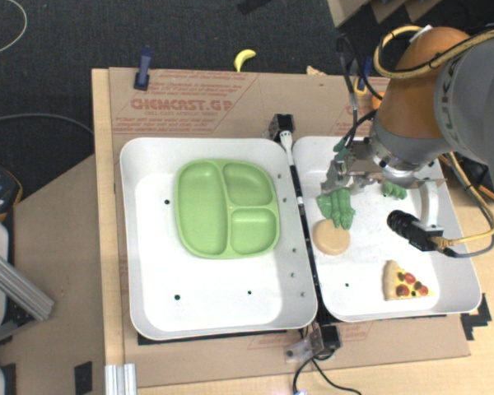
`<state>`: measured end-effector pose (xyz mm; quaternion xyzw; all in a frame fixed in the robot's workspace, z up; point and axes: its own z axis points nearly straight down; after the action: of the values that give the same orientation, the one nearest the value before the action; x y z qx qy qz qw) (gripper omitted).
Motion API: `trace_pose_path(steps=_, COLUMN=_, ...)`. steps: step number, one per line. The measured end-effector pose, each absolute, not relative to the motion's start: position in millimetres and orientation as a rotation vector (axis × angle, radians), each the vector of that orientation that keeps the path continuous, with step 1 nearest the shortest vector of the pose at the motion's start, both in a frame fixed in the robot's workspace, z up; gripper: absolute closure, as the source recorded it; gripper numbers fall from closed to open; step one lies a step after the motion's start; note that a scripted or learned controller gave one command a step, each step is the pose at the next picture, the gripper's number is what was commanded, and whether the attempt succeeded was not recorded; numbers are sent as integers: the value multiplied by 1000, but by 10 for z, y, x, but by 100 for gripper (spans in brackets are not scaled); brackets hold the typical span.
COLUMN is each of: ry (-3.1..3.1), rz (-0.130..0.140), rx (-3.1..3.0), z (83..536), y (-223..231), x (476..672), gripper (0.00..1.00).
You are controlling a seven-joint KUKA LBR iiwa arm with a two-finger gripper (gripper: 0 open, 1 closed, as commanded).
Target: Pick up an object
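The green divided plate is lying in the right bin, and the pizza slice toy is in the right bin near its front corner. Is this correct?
Not quite. The camera view shows the green divided plate lying in the left bin, not the right one. The rest is correct: the pizza slice toy is in the right bin, near its front corner.

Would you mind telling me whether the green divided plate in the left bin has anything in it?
Empty: the green divided plate lies flat in the left bin, and all three compartments show bare green.
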<state>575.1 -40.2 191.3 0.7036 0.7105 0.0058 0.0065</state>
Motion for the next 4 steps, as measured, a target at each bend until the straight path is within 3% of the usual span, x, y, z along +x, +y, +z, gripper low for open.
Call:
trace_pose_path(steps=1, ry=2227, rz=7, rx=2213, z=2281, y=146, x=5426, gripper=100)
trace_pose_path(steps=2, ry=2222, rz=2, rx=2217, z=2359, y=108, x=5434, gripper=100)
trace_pose_path(steps=3, ry=2233, rz=3, rx=2215, z=2784, y=713, x=4785, gripper=100)
trace_pose_path(steps=4, ry=2231, rz=17, rx=2207, z=3582, y=1519, x=4796, gripper=100)
